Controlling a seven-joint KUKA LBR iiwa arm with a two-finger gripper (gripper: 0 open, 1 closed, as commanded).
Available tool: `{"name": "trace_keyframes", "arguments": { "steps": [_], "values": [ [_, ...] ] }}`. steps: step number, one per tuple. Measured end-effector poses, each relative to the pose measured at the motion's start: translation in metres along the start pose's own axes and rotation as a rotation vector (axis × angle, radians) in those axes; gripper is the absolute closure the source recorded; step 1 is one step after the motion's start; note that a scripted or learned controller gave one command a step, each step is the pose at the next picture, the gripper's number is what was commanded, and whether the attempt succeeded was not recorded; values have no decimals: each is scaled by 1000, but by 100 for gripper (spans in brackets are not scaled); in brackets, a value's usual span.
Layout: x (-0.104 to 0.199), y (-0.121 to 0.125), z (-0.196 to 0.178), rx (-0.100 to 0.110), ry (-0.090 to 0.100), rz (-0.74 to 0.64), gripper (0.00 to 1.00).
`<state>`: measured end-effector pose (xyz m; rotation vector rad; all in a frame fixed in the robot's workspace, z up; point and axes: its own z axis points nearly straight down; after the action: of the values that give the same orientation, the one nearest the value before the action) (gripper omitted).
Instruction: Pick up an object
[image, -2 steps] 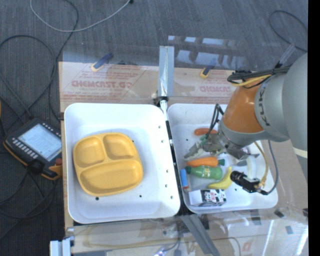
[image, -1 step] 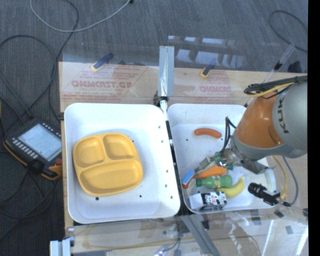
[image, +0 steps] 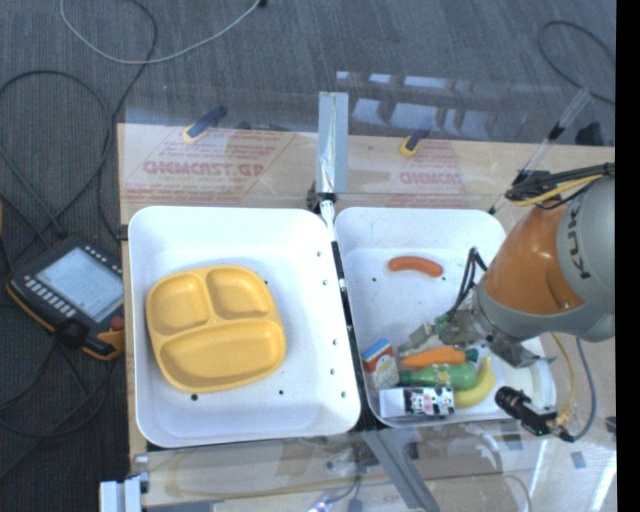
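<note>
Several toys crowd under my gripper (image: 462, 335), can't tell its state; carrot (image: 436, 356) lies right below it, so I'd drop straight and avoid the banana (image: 480, 385).

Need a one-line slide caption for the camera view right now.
KUKA arm's gripper low over toy food piled in the right bin; yellow divided tray in the left bin.

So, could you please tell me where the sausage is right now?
The sausage lies alone in the right bin, toward its far side, apart from the cluttered toy carrot near the gripper.
</note>
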<state>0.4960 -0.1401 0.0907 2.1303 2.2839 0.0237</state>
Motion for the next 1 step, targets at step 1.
{"name": "trace_keyframes", "arguments": {
  "steps": [1],
  "values": [
    [-47, -8, 1, 7, 1, 351, 0]
  ]
}}
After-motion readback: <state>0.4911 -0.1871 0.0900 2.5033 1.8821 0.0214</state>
